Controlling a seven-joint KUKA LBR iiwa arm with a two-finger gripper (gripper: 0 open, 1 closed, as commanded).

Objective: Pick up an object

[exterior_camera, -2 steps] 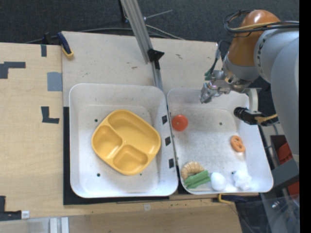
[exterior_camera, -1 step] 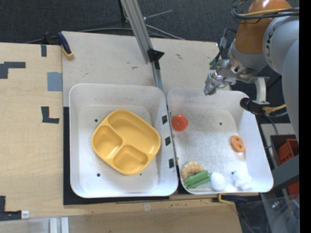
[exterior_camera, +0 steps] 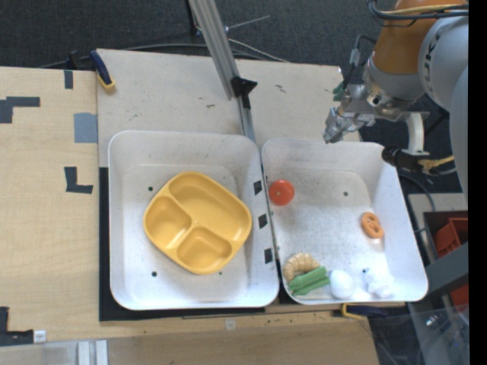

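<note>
We see the gripper (exterior_camera: 335, 131) hanging above the far rim of the right bin (exterior_camera: 396, 196), just outside its far wall, carrying nothing; whether the fingers are apart or together we cannot tell, since they read as one dark blur at this angle. We judge that it is poised there as a start position, high and clear of the contents, before any descent. The candidates for picking all lie in the right bin: a red ball (exterior_camera: 281, 192) near the wall shared with the left bin, an orange ring-shaped piece (exterior_camera: 372, 224) toward the right wall, and a tight cluster in the near corner of a tan pastry-like item (exterior_camera: 301, 264), a green piece (exterior_camera: 308, 281) and white items (exterior_camera: 342, 284). The red ball stands well apart from the rest, so we think it the easiest target. The left bin (exterior_camera: 122, 204) holds a yellow divided tray (exterior_camera: 198, 222). Both bins sit on a pale wooden desk (exterior_camera: 46, 204) with grey tape marks, dark floor beyond.
</note>
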